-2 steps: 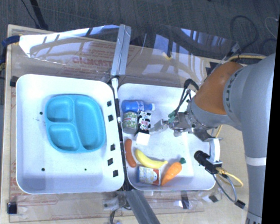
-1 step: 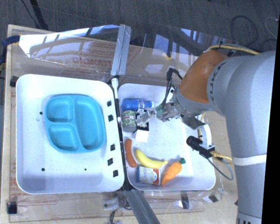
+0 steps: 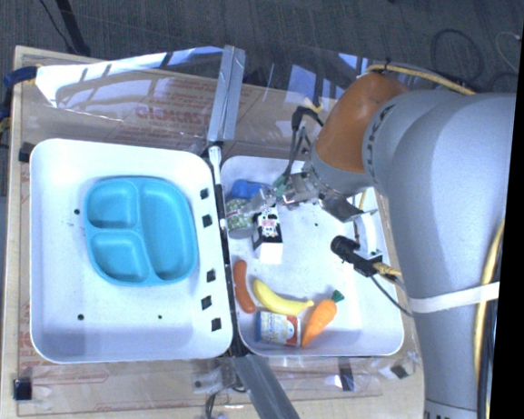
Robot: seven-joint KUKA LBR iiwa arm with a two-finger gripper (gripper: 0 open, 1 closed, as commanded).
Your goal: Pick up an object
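Objects for picking lie in the right bin (image 3: 381,328) of your surface: a banana (image 3: 281,299), a carrot (image 3: 321,317) and a small can (image 3: 277,329) near its front edge, a red sausage (image 3: 243,284) by its left wall. The end effector (image 3: 270,216) hangs over the bin's back-left corner among small items; you cannot tell its state. The left bin (image 3: 53,304) holds a blue divided tray (image 3: 140,230).

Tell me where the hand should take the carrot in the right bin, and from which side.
Probably across the orange body of the carrot, near its middle, coming straight down. It lies slanted, green top up and to the right, with the can close on its left and the banana near its upper left. Its right flank looks freest, so close across the width.
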